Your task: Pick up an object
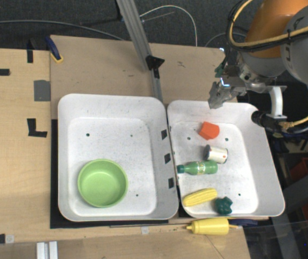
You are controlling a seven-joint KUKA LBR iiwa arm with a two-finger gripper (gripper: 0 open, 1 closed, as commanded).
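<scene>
The jaws hang above the far rim of the right bin; whether they are parted I cannot tell, and nothing shows between them. Just below lies an orange block, then a white cylinder, green bottle and corn cob.

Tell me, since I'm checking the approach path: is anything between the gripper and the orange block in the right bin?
Nothing visible is. The gripper hangs over the far rim of the right bin, and the orange block lies just nearer the camera with bare bin floor between. The white cylinder and green bottle lie beyond the block.
</scene>
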